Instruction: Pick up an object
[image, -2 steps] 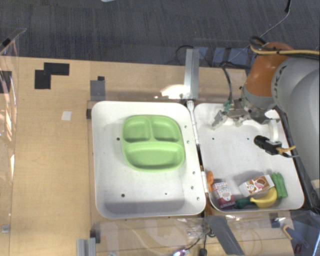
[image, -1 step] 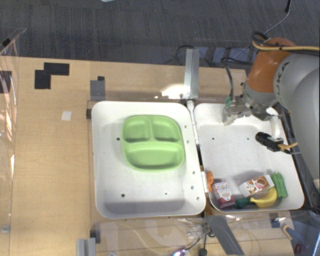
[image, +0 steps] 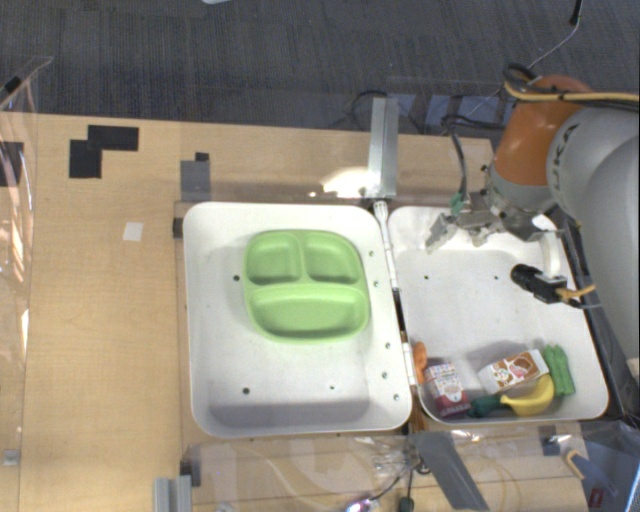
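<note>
Upper right of frame: gripper (image: 452, 226) poised over the far edge of the right bin (image: 480, 290), fingers spread apart, nothing between them. Lower right corner of that bin: banana (image: 530, 398), small carton (image: 512, 370), dark packet (image: 445, 385), clustered and touching. Left bin (image: 215, 330) holds a green divided tray (image: 305, 284), centre.

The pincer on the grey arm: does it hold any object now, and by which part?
Nothing is held. The pincer hangs over the bare upper part of the right white bin, apart from the yellow banana and small cartons lying at the bin's lower edge.
</note>
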